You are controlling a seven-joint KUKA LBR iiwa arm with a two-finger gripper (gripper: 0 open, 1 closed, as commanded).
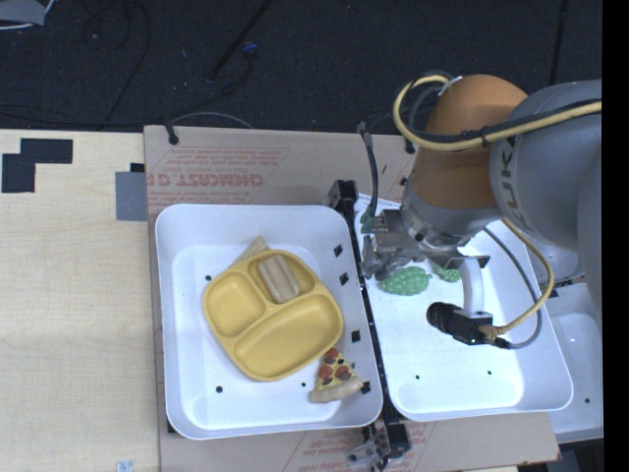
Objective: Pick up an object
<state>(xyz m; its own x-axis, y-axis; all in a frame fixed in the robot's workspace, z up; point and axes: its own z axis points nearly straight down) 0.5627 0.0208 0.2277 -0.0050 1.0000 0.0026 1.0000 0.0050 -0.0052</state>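
My gripper (385,260) hangs low over the left part of the right bin (491,386), close to the divider between the bins. A knobbly green object (406,283) lies on the bin floor just below and right of it, partly covered by the gripper. A smaller green piece (449,274) peeks out to its right. The grey arm with its orange band (472,131) hides the bin's back part. I cannot see whether anything is held.
The left bin (187,264) holds a yellow divided plate (285,337) with a tan bun (279,278) in one compartment. A toy pizza slice (336,379) lies by that bin's front right corner. A black cable plug (455,321) hangs from the arm over the right bin.
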